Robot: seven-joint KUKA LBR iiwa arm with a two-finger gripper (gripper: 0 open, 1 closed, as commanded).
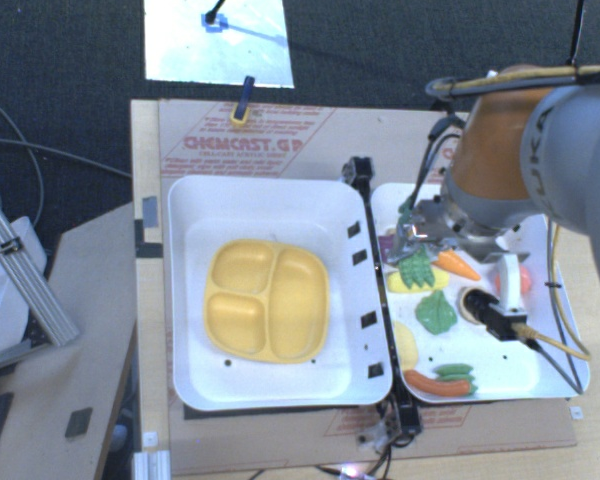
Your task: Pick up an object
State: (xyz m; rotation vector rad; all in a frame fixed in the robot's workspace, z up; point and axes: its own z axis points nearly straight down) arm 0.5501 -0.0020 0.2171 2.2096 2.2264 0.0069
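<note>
The right white bin (500, 373) holds small toy foods: a green leafy piece (416, 269), an orange carrot (458, 264), a second green leaf (437, 313), a yellow piece (406, 345), a red and white piece (510, 278), a brown ring (472, 304) and a carrot with a green pod (442, 380) at the front. My gripper (412, 236) hangs low over the bin's back left part, just above the leafy piece and the carrot. The grey wrist and orange band hide its fingers.
The left white bin (195, 208) holds a yellow divided plate (268, 300). A black divider with clips (372, 268) runs between the bins. Cables trail across the right bin's right side (555, 308). A blue and yellow tool (243, 101) lies on the board behind the bins.
</note>
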